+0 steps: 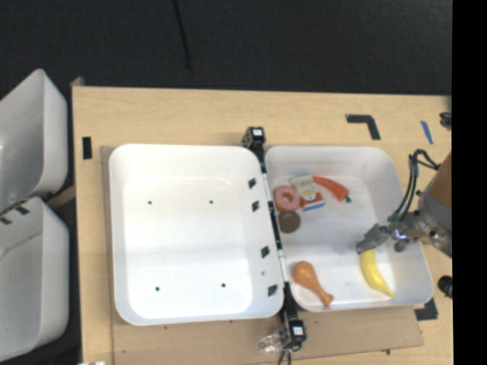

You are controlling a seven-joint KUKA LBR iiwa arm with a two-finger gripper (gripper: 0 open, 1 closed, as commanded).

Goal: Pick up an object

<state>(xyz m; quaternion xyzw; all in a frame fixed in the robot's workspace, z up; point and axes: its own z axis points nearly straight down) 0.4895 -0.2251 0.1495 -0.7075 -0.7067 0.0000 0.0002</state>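
**Pincer low over the right bin, just above the banana**

The pincer (378, 238) reaches in from the right and sits low over the right bin (380, 160). Its dark fingers are too small and blurry to read, so I cannot tell if it is open or closed. Nothing can be seen held in it.

Right below the pincer lies a yellow banana (375, 273), close to the bin's right wall and near the front edge. There is bare white floor to the left of the pincer, in the middle of the bin.

Further left, a chicken drumstick (312, 281) lies by the front edge. Up near the wall between the bins sit a brown round thing (288, 221), a pink donut (287, 198), a small packet (304, 188) and a red-orange pepper (332, 186).

The left bin (122, 226) sits beside it on the table (175, 116).
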